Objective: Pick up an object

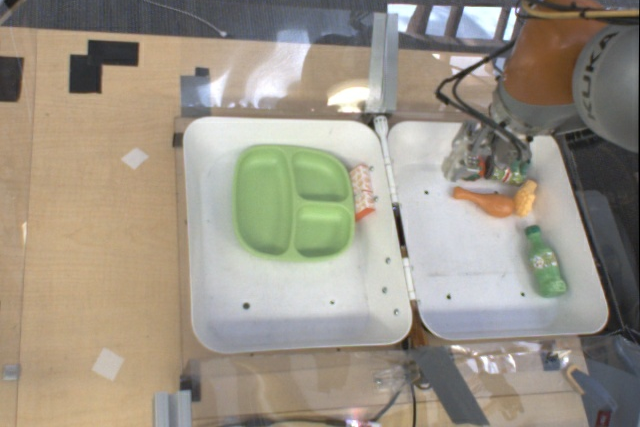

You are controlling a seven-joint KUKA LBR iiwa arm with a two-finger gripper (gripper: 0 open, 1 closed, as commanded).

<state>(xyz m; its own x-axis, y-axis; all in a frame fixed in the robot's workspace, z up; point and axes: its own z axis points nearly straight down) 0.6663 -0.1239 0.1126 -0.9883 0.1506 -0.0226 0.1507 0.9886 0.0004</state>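
Two white bins (300, 330) sit on the tabletop (90, 255); my fingers (487, 160) hang over the right one's far end, by the orange toy (484, 202), grip state unclear.

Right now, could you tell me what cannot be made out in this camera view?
- Gripper: finger state unclear; small, blurred, cluttered by cables.
- Items under the gripper: a red and green patch, partly covered by it, identity unclear.
- Packet beside the green tray: print too small to read.
- Arm: cut off by the right edge.
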